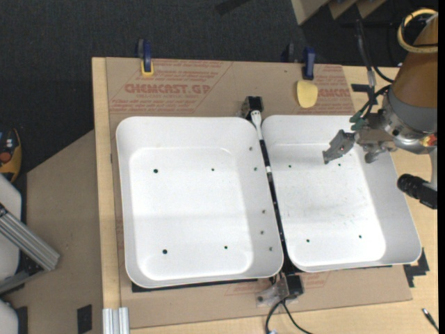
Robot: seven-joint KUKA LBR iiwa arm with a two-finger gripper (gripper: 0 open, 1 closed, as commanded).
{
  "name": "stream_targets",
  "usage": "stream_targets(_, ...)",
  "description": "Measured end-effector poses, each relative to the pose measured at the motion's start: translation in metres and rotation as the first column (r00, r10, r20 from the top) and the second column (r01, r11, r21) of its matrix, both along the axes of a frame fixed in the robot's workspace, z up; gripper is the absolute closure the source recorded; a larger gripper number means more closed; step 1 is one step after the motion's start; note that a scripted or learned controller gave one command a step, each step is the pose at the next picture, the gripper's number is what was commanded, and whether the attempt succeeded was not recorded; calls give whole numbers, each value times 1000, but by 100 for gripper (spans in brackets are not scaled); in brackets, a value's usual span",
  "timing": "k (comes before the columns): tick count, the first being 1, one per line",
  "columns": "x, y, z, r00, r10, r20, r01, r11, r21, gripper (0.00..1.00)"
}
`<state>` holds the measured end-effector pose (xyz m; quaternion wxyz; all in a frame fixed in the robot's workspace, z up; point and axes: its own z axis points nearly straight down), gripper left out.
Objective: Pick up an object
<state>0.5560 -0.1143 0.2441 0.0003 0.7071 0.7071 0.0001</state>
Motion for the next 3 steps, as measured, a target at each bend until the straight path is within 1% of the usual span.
stream_targets(1,-46,19,127,1000,2,13,-2,1000,-1,0)
stream_targets(2,-45,18,130,1000,1,4,-1,1000,-1,100)
stream_targets(3,15,80,4,1000,7,-11,-7,1000,3,100)
